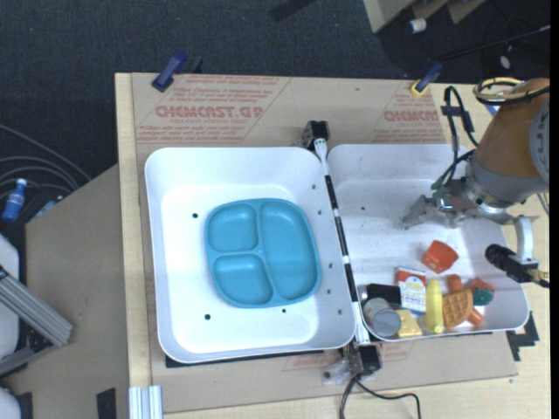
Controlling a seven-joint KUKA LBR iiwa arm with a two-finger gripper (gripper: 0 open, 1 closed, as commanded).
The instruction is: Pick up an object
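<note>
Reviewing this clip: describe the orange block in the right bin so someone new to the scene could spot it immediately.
Start at the right-hand white bin, the one the arm reaches into. Toys are heaped along its near edge; the orange block lies just above that heap, apart from it, below the hand. It is the lone plain orange chunk, standing by itself while the rest crowd together.

Arm (515, 151): rounded grey housing under a broad orange band. Black cables loop along its side nearest the right bin (376, 168). Gripper (428, 212): bare silver metal, two slim fingers over that bin's floor.
</note>
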